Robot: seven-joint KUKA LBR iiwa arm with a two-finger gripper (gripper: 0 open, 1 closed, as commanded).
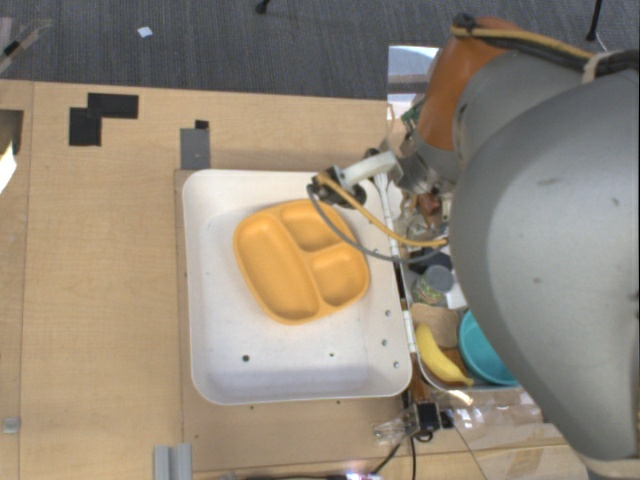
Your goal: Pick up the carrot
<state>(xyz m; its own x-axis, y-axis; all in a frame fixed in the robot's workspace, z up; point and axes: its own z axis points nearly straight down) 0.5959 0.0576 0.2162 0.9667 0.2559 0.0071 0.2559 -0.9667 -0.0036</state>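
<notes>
You were looking down at a big grey robot arm [550, 248] with an orange band [455, 88] above its wrist. The arm lay over most of the right-hand white bin [408, 318]. The gripper [420, 196] was tucked under the wrist, at the top inner corner of that bin. You could not tell how wide it stood, or whether it had hold of anything, because the arm hid it.

You could not tell for sure where the carrot was. A small orange-brown bit [430, 206] showed right by the gripper, and it may have been the carrot, but it was too small and too hidden to be sure.

A loop of yellow and grey cables [365, 226] hung from the wrist, just left of the gripper, and crossed the wall between the two bins.

Further left of the gripper sat the left-hand white bin [300, 378]. In it lay a yellow plastic plate with three parts [300, 263], tilted a little. The cables reached over its near corner.

Below the gripper in the picture, in the right bin, was a small round grey-green thing [435, 283]. Lower down lay a yellow banana [440, 356], touching a teal bowl [482, 353]. The arm hid part of the bowl.

Both bins sat on a light wooden bench [90, 288].
</notes>
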